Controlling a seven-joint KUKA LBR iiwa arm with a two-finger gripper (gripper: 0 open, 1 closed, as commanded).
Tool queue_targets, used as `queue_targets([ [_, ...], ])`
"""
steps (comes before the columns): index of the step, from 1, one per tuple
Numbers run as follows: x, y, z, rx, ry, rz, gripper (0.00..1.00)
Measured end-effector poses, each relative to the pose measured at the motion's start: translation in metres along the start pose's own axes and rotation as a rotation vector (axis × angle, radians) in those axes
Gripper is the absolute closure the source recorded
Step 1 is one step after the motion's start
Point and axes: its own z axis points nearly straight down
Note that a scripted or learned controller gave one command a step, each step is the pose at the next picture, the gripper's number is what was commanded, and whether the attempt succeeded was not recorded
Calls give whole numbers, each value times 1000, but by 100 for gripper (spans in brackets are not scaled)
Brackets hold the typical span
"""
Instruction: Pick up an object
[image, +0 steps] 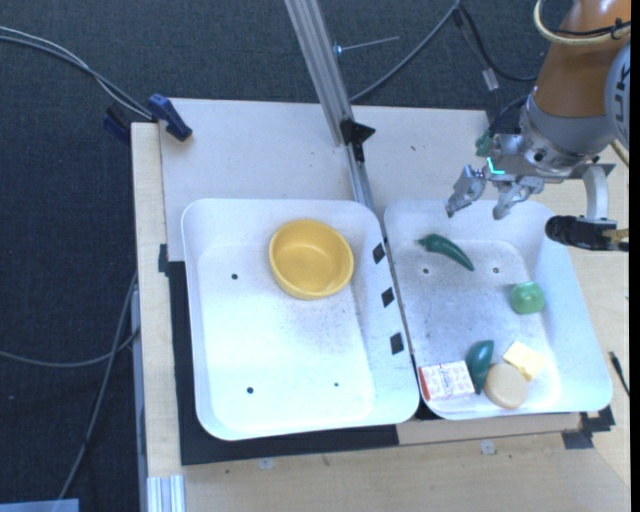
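Hovering at about one o'clock, the gripper (482, 201) hangs over the far rim of the right bin (560, 300), its two fingers spread apart with nothing between them. Just below it, toward the bin's far end, lies a dark green pepper-shaped piece (447, 250), apart from the fingertips. Further down the right bin, at about four o'clock, sits a small green ball (526, 297). Near the bin's front edge, a teal piece (480, 355), a pale yellow block (524, 359) and a tan round piece (506, 387) crowd together, with a red-and-white box (446, 381) just beside them. On the desk's left bin (290, 400), a yellow bowl (311, 259) stands upright at its far end.
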Motion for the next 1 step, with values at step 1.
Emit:
queue_targets([
  [1, 0, 1, -3, -6, 0, 0, 0],
])
